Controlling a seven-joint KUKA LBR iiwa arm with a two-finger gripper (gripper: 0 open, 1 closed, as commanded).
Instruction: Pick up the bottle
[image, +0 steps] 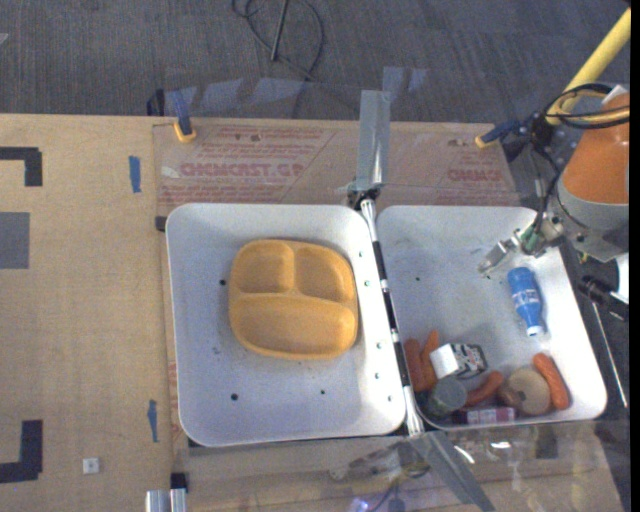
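The pincer (510, 248) hangs over the upper right part of the right bin (440, 240), below the arm's orange band (598, 165). Its two thin fingers (492, 262) point down and to the left and look slightly parted, with nothing between them; how wide they stand cannot be judged closely.

The blue bottle (525, 298) lies on its side on the bin floor just below and a little right of the pincer, its white cap toward the near edge, not touching the fingers.

Farther below the pincer, along the bin's near wall, sit a cluster of orange carrots (422, 362), a small black-and-white carton (462, 358), a grey round can (448, 394), a brownish potato-like lump (527, 388) and another carrot (552, 380).

Well to the pincer's left, the left bin (200, 330) holds a yellow divided tray (293, 298), upside up. Both bins rest on the cardboard-covered desk (80, 320).
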